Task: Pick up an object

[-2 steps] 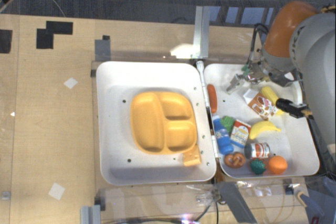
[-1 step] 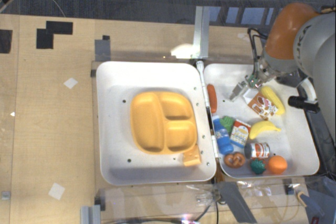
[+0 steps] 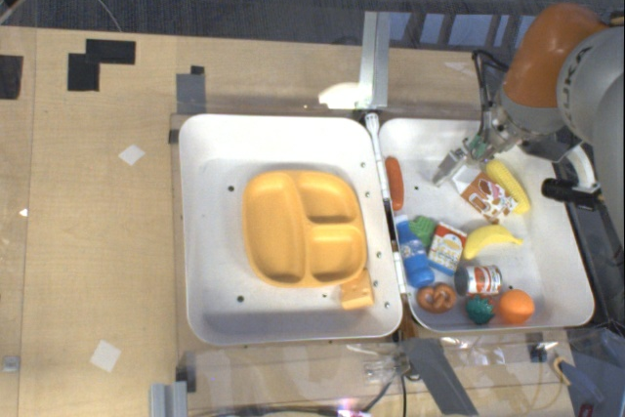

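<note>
A round orange ball-like fruit [image 3: 516,306] sits at the near edge of the right white bin [image 3: 571,239], well below the gripper. Next to it, on its left, are a small dark green toy [image 3: 479,310], a little red and silver can [image 3: 482,280] lying on its side, and a brown round toy [image 3: 437,297].

The metal two-finger gripper [image 3: 451,169] hangs over the far part of the right bin. Its two fingers are spread apart and nothing is between them. The grey arm with the orange band [image 3: 544,63] reaches in from the right.

Just to the right of the gripper and a bit below it lies a red and white snack packet [image 3: 488,194], touching a yellow banana [image 3: 510,185]. A second yellow banana [image 3: 490,240] lies below those. To the left of the gripper, by the bin wall, is a long red sausage toy [image 3: 394,181]. Below the gripper are a green toy [image 3: 422,231], a blue bottle [image 3: 411,257] and a small white and red box [image 3: 446,246].

Far to the left, in the left white bin [image 3: 210,239], sits a yellow plastic tray with sections [image 3: 301,226], and a small orange block [image 3: 357,294] lies at its near corner.
</note>
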Robot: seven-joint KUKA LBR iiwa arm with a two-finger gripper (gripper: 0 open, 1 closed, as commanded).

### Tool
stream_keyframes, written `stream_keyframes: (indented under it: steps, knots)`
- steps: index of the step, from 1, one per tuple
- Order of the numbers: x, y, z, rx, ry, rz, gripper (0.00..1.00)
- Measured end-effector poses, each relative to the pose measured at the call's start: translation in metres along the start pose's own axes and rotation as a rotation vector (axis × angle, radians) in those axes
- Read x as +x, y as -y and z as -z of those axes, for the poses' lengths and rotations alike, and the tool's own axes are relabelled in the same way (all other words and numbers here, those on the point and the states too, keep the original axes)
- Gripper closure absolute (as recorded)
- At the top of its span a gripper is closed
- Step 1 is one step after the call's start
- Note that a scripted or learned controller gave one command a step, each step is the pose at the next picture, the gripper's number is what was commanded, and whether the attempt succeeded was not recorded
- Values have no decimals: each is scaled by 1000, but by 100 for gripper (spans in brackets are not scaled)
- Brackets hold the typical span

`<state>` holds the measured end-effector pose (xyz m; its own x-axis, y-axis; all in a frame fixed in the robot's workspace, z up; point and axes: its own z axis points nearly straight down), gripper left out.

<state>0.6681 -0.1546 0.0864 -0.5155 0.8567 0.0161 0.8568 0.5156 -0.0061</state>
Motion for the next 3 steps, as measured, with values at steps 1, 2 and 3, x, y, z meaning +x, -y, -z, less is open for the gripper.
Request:
stream_keyframes:
  steps: [1, 2, 3]
  knots:
    - [-6, 2, 0, -5, 0, -111, 0]
    - [41, -25, 1, -7, 20, -202, 0]
    - [38, -20, 0, 10, 23, 34, 0]
